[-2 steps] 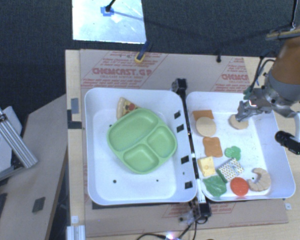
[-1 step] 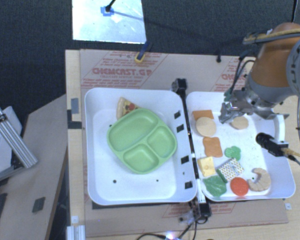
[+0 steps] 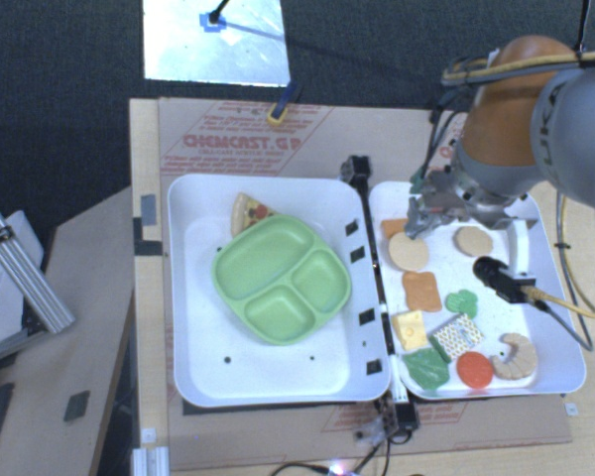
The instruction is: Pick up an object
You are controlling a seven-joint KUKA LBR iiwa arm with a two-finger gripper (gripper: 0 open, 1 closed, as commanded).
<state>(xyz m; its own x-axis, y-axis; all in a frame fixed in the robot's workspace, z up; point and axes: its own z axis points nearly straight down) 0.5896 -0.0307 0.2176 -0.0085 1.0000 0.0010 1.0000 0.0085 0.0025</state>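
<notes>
— Camera view first: what's left of the pincer (image 3: 421, 218)?
— A brown sheet (image 3: 243, 140) printed "CHEMCAST GP", then a green divided plate (image 3: 281, 281) in the left bin (image 3: 193, 345).
— And its grip?
— Can't tell, open or closed. A round tan biscuit (image 3: 409, 253) lies just below it, in the right bin (image 3: 555, 365).

The grey KUKA arm (image 3: 580, 132), built of bulky rounded links, is reaching in from the right edge of the camera view and bending downward at the wrist. Its orange band (image 3: 501, 107) is sitting just above the wrist, facing the camera. The dark metal two-finger gripper (image 3: 426, 216) is pointing down and leftward, hanging low at the arm's left end.
</notes>
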